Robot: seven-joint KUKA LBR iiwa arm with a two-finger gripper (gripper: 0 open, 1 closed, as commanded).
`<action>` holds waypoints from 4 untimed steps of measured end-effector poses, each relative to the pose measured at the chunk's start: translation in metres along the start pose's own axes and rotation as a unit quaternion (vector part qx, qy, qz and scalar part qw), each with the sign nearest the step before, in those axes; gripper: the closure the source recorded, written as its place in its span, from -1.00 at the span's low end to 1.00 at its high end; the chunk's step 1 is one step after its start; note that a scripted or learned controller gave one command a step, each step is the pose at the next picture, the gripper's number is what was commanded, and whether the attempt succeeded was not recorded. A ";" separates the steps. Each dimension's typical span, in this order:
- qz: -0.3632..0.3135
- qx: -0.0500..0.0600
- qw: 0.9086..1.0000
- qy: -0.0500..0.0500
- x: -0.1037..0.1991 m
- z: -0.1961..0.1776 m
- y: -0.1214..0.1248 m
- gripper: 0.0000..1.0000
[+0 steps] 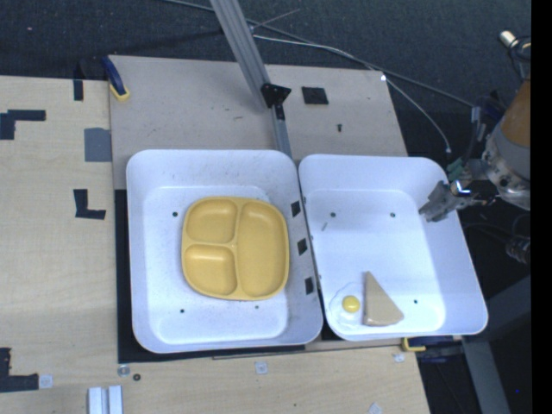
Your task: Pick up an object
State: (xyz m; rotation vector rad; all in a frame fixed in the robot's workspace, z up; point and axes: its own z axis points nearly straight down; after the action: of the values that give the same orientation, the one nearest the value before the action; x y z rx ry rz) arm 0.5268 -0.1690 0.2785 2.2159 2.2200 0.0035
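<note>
Claw (438, 203) is seen at the right bin's (392, 175) right rim, above its upper corner; finger state cannot be told. In that bin's near left corner a small yellow ball (350, 304) lies just beside a tan wedge (378, 302). A yellow 3-compartment plate (235, 247) is centred in the left bin (155, 231) on the worktop (190, 102)

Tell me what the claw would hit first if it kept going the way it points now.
The claw sits at the right bin's right rim, pointing down-left in the picture. Straight on, it would probably first meet that bin's bare white floor, short of the tan wedge; depth is unclear.
</note>
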 end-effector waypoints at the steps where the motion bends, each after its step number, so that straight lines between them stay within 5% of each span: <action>1: -0.002 0.003 1.000 0.001 0.049 0.015 0.006 1.00; 4: -0.002 0.005 1.000 0.001 0.204 0.032 0.010 1.00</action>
State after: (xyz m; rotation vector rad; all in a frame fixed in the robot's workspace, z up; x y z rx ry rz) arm 0.5366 0.0345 0.2460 2.2172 2.2299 -0.0043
